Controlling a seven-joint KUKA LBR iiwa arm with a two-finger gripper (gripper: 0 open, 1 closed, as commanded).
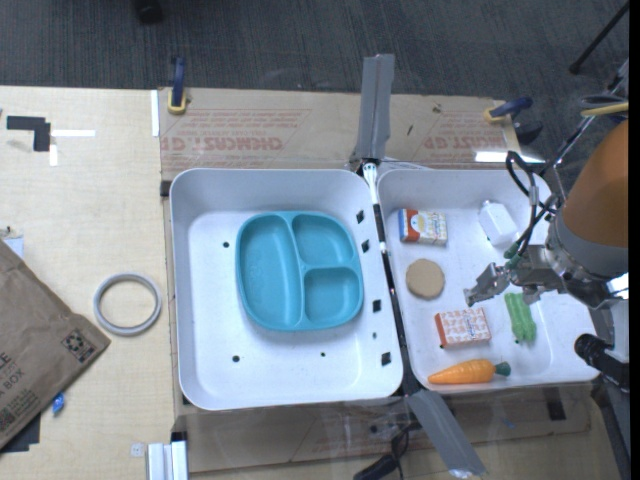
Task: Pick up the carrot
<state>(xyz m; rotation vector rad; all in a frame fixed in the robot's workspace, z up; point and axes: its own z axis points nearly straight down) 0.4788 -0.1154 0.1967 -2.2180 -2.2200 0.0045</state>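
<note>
The orange carrot (463, 372) with a green stub lies flat along the near wall of the right bin (560, 373). My gripper (487, 285) hangs over the middle of that bin, above and slightly right of the carrot and well apart from it. It looks open, with nothing between its fingers. A red-and-white packet (462, 326) lies between the gripper and the carrot.
The right bin also holds a round tan cookie (427, 279), a small carton (424, 226), a green piece (520, 318) and a white object (495, 218). A blue divided plate (298, 269) sits in the left bin (200, 298). A tape ring (127, 301) lies on the bench.
</note>
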